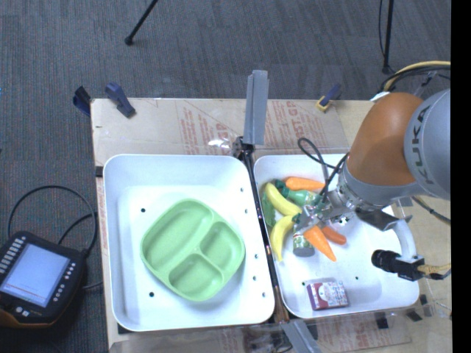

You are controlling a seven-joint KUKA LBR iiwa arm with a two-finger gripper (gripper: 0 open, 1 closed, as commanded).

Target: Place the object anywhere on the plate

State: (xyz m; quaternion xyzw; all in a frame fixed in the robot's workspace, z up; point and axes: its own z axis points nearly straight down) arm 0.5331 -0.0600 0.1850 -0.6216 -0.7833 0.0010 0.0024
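I take the orange carrot (321, 242) as the piece to move; it lies in the right bin (368, 300), tilted, just right of the lower yellow banana (280, 235). The gripper (313, 218) sits right above the carrot's upper end, touching or nearly so, but I cannot tell from here how it is set. A second carrot (304, 184) and an upper banana (281, 199) lie farther from the carrot, toward the bin's top, with green items (299, 196) between them. A small dark red packet (327, 294) lies below the carrot, well apart. The green divided plate (193, 250) rests in the left bin (118, 197), far left of the carrot.
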